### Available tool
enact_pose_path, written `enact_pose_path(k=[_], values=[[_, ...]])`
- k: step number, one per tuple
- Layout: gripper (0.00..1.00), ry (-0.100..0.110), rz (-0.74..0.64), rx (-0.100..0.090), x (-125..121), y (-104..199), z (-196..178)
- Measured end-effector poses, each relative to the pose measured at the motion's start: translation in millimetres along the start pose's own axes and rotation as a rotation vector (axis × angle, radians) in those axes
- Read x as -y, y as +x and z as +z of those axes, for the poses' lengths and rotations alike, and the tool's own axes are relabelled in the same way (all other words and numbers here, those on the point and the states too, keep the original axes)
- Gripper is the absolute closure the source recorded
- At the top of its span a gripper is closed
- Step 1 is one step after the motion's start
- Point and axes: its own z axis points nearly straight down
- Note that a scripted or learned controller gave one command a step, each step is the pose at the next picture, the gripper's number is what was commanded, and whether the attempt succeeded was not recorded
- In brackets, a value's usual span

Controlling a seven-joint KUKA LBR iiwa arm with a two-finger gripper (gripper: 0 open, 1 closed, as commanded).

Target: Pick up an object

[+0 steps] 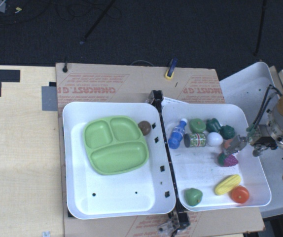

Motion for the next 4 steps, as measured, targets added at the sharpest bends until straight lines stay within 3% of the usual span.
enact_pose_path(k=[1, 4], values=[[0.00, -0.012, -0.002, 0.003, -2.1, -0.4, -6.0], [0.00, -0.011, -0.004, 0.002, -3.3, -0.2, 162.5]])
